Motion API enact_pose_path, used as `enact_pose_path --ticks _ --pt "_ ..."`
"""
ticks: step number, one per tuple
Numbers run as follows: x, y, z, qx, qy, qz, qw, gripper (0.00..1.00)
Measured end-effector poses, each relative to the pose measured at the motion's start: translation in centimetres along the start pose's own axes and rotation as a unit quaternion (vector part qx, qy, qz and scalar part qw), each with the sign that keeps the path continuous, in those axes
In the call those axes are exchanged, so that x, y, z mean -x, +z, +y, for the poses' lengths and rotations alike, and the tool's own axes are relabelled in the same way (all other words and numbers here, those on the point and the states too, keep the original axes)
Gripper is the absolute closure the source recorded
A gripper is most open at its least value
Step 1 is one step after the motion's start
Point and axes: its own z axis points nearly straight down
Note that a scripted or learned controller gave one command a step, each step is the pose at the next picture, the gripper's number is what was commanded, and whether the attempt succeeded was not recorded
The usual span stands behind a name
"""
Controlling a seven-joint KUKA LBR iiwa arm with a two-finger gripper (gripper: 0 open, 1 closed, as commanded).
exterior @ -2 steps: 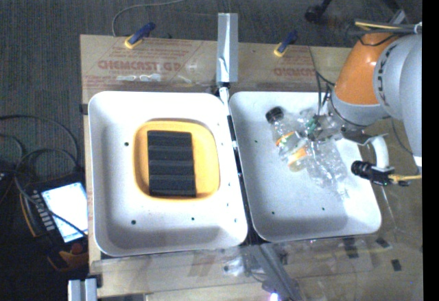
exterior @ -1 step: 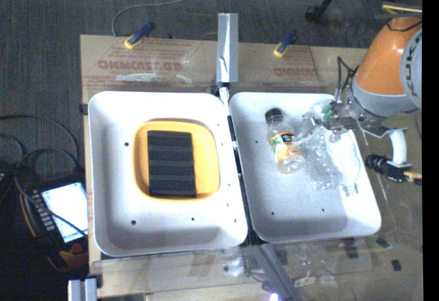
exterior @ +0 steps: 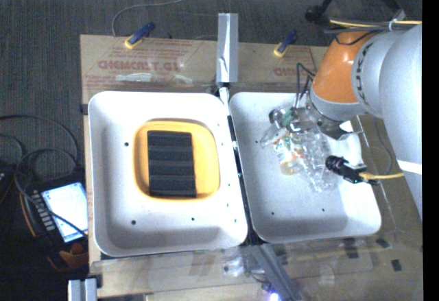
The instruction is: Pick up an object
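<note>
Object: a crumpled clear plastic item [exterior: 302, 152], with some printed colour on it, lies in the right bin [exterior: 274, 214], toward that bin's upper right part; its exact outline is hard to read because it is transparent
Object to tool: the tool [exterior: 293, 116] sits at the plastic's upper edge, touching or just above it; which of the two I cannot tell from this slanted view
Tool state: cannot tell whether it is spread or pressed together; the wrist and the glare of the plastic hide that
Arm: the grey arm [exterior: 401, 80] with its orange band [exterior: 336, 73] reaches in from the right, bent down over the right bin
Other candidate: a yellow tray with a black ribbed insert [exterior: 175, 161] lies in the middle of the left bin [exterior: 110, 155], well apart from the tool
Step in hand: judged as the reach-and-grasp stage, the tool low at the plastic, nothing seen lifted
Next move calls for: a firm close on a fold of the plastic, then a straight lift; thin crinkled film is likely to slip, so the pinch should catch a bunched part
Surface: brown board [exterior: 137, 66] under both bins, two blue-and-yellow clamps [exterior: 139, 33] at its far edge
</note>
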Motion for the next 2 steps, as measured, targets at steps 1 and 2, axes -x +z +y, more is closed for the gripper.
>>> enact_pose_path --ticks 1,2 --pt "2.45 0.31 0.42 0.002 -0.108 0.002 0.9941 0.0" --pt "2.35 -0.62 0.5 0.003 -0.109 0.003 0.9941 1.0"
